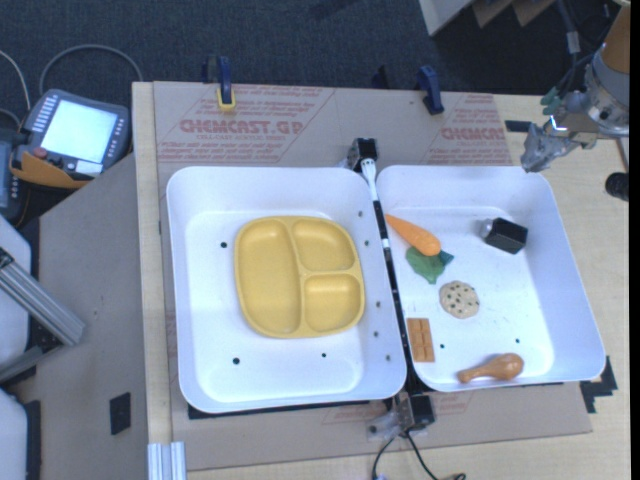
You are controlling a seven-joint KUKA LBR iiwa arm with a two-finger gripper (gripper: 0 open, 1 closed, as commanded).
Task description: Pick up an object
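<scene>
We see two bins: the left bin [190, 268] holds a yellow tray [298, 275]; the right bin [560, 268] holds a carrot [414, 234], drumstick [492, 369], cookie [459, 299], black block [505, 235] and wafer [420, 339]; the gripper [541, 154] hangs above its far corner, carrying nothing we can make out, its opening beyond our telling; we judge the isolated block the easiest pick; descend centred.

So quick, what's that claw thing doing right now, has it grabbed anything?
Gripper: hanging above the far right corner of the right bin, nothing seen in it; open or closed cannot be told from this view.
</scene>
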